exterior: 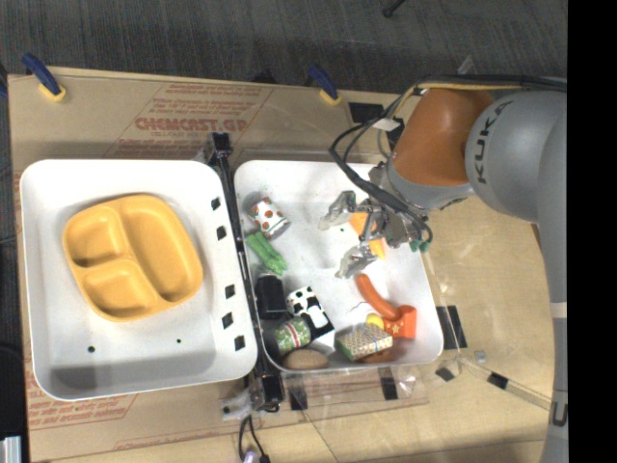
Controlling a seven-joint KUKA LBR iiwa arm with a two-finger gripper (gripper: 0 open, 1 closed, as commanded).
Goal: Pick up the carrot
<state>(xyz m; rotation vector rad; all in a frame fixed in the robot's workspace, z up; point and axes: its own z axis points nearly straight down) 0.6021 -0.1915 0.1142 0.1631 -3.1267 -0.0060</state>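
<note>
The carrot (377,298), an orange-red curved stick, lies on the floor of the right bin (308,186) near its right wall. Its lower end touches a red box (404,323). My gripper (347,231) hangs over the middle right of that bin, just above and left of the carrot. It is open, with one silver finger (337,206) toward the back and the other (354,258) close to the carrot's upper end. Only white bin floor shows between them. A small orange and yellow piece (372,233) sits at the base of the fingers.
The right bin also holds a red-and-white can (270,218), a green item (265,255), a black object (270,297), a black-and-white toy (308,307), a green can (292,334), a brown lump (307,358) and a yellow-green box (362,341). The left bin (58,355) holds a yellow divided tray (130,254).
</note>
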